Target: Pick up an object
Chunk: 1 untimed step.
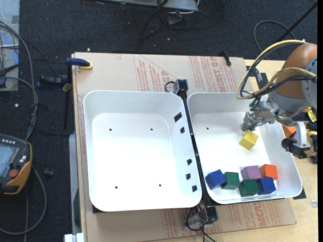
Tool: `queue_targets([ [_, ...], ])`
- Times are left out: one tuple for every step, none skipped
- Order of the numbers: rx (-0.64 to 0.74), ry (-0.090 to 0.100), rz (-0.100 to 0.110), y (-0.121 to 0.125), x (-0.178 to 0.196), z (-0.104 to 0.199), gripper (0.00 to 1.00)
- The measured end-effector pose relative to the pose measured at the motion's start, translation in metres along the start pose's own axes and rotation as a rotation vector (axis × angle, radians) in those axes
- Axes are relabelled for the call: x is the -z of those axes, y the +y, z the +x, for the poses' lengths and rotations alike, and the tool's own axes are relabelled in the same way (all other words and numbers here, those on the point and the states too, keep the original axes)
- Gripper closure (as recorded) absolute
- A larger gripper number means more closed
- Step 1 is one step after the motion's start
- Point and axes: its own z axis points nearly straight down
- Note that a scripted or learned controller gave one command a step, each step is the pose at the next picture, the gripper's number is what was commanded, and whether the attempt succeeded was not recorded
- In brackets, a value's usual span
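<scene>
My gripper (251, 126) hangs over the upper right part of the right bin (217, 105), at the end of the grey arm with its orange band (298, 59). A yellow block (248, 140) hangs tilted right under it, its top edge pinched between the fingertips. It sits higher than the other blocks. Along the bin's near wall lies a cluster of blocks: blue (215, 178), green (231, 180), dark green (248, 187), purple (250, 173), orange (269, 171) and another blue (266, 185).
The left bin (101, 110) stands beside the right one, with a black divider strip (189, 135) between them. Cables loop over the arm (262, 69). A brown board (151, 69) lies under both bins. A handheld pendant (12, 165) rests at the far left.
</scene>
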Motion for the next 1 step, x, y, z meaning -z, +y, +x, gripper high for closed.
queue_targets([
  [0.0,0.0,0.001,-0.0002,-0.0004,0.0,0.0],
])
